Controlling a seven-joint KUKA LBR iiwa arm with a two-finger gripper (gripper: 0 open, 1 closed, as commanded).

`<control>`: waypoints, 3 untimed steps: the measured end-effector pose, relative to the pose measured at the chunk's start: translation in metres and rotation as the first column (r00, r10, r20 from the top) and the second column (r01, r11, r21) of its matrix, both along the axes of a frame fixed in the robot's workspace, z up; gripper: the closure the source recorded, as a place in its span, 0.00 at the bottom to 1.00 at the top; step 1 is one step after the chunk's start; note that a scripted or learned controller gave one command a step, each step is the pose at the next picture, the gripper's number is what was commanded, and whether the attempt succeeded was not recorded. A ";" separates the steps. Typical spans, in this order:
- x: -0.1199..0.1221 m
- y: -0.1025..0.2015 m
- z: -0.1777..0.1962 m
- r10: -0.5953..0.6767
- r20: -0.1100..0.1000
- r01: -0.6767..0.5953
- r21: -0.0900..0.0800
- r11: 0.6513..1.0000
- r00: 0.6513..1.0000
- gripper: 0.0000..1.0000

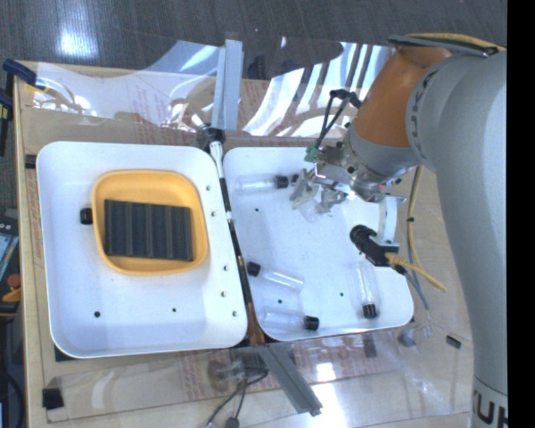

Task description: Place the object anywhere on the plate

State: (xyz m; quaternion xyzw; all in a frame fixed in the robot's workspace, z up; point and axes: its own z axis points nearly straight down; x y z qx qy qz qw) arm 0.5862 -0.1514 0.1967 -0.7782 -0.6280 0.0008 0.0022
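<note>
While arm hovers over right bin [388,315], gripper [319,188] state unclear; yellow plate [148,188] in left bin [62,239] — no legible writing.

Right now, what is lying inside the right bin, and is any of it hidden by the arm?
The right bin holds several clear vials with black caps: one near the back, one mid-left, one at front, one at right. The arm covers the far right corner.

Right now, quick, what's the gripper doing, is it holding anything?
Gripper: low over the right bin, near its far edge; open or shut cannot be told, and nothing can be made out in its grasp.
</note>
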 end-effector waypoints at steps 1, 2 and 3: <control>-0.057 0.039 -0.001 0.138 0.000 -0.138 0.000 0.990 0.990 1.00; -0.025 0.080 0.010 0.271 0.003 -0.271 -0.002 0.962 0.962 1.00; 0.029 0.112 -0.006 0.409 0.002 -0.409 -0.001 0.913 0.913 1.00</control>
